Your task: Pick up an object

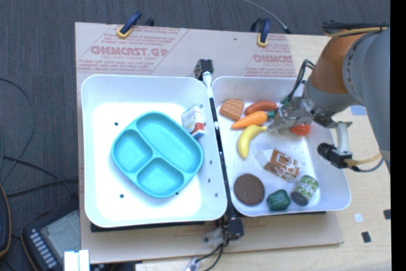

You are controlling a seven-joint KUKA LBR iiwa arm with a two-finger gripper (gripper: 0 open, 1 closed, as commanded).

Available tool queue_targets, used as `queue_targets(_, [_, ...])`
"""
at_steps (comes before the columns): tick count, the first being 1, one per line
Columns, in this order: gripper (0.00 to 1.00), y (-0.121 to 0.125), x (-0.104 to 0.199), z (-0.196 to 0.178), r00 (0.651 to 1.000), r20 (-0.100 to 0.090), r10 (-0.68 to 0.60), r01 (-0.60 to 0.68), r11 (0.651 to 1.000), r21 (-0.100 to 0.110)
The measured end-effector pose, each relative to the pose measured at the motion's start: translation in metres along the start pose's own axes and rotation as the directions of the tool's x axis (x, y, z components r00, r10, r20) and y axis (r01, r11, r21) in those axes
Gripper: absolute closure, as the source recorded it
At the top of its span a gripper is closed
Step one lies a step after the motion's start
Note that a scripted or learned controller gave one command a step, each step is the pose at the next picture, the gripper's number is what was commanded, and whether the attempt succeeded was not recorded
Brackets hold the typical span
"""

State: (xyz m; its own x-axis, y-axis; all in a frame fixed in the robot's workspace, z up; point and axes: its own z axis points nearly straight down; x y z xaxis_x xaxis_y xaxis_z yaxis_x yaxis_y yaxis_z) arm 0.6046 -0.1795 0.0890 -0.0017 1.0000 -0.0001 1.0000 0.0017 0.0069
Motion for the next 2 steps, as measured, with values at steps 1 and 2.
queue_targets(1, [0.00,0.004,0.014,0.000,1.000,-0.022,-0.011,0.011,1.000,0.000])
queue_targets(2, [1.00,0.003,0.007,-0.010,1.000,-0.004,-0.009,0.009,1.000,-0.005])
